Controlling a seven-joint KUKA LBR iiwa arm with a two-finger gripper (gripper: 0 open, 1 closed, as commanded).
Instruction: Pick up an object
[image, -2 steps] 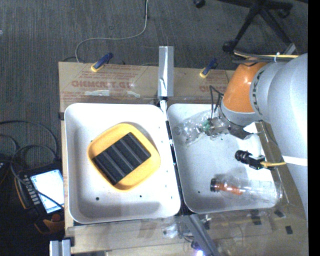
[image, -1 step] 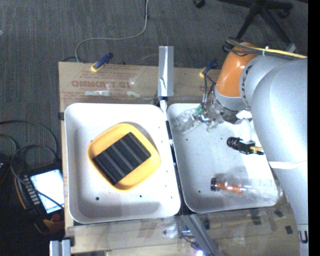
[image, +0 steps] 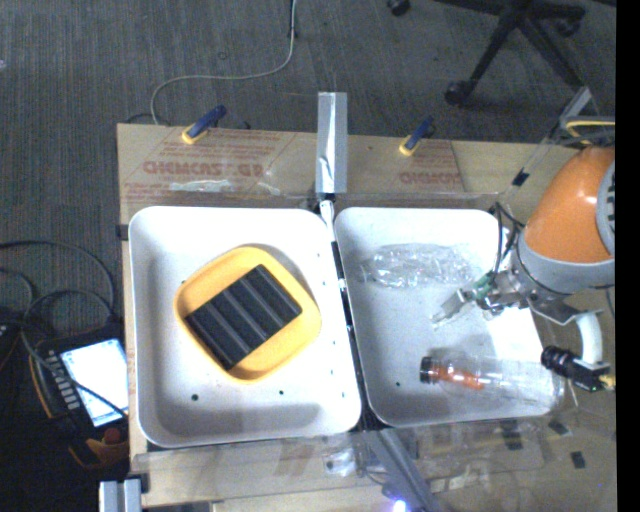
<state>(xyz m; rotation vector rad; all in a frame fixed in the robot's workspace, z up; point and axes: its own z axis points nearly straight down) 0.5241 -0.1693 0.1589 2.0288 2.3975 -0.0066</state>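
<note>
**Arm over the right bin, three things lying in the two bins**

The grey arm (image: 570, 225) with its orange band reaches in from the right and hangs above the right bin's (image: 385, 400) right-hand half; the gripper (image: 462, 303) points leftward and down toward the bin floor, a pale, slim tip showing just left of a small green part at the wrist; whether the jaws are spread or pressed together cannot be told at this size, and nothing can be seen between them.

In the right bin a crumpled clear plastic wrap (image: 418, 266) lies in the upper half, near the tip and apart from it; a clear tube with a dark cap and orange inside (image: 455, 376) lies along the lower part of the floor, below the tip.

The left bin (image: 160, 400) holds a yellow, rounded tray with dark ribbed slats (image: 248, 311), set at a slant near the middle; both bins sit side by side on the table (image: 200, 165), whose brown board carries two blue-and-yellow clamps (image: 203, 123) at its far edge.
</note>
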